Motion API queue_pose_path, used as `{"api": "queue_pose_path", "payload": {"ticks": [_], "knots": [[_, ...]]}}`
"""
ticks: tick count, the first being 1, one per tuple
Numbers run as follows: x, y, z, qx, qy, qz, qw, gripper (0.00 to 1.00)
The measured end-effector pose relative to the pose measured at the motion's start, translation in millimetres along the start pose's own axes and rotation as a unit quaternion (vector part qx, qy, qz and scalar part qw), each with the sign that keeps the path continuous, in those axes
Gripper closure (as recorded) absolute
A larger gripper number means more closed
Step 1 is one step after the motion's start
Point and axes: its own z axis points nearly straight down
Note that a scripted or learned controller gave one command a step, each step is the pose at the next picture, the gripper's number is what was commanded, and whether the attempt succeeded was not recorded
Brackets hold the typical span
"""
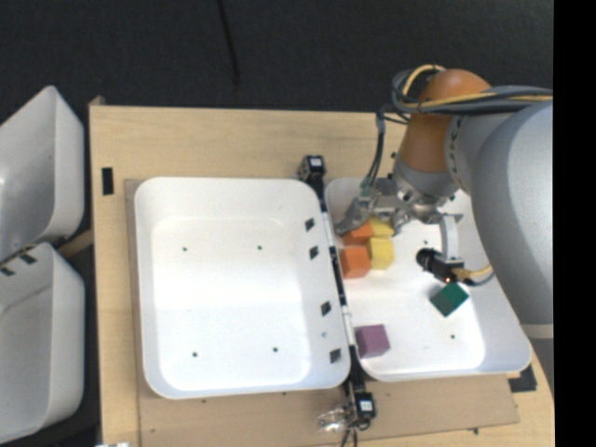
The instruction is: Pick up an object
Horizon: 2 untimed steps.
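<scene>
My gripper (377, 220) hangs low over the back left part of the right bin (484, 343), below the orange wrist band. It looks open, with its fingers (350, 222) spread just above a cluster of blocks. An orange block (355, 262) lies next to the divider, and a yellow block (381, 253) touches its right side. A small orange-yellow piece (375, 232) shows directly under the gripper; nothing is clearly clamped. A green block (449, 299) lies farther right, and a purple block (372, 340) sits near the bin's front left corner.
The left bin (223, 287) sits beside the right one, with black clips along the shared rim (333, 277). The thick grey arm (503, 203) covers the right bin's back right part. Cables (447, 266) hang near the green block.
</scene>
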Motion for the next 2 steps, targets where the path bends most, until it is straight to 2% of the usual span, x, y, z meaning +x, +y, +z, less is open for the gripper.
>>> {"api": "queue_pose_path", "payload": {"ticks": [1, 2], "knots": [[0, 3, -9, -0.001, -0.001, -0.002, 1.0000, 1.00], [32, 16, -47, -0.004, -0.001, 0.001, 1.0000, 1.00]]}}
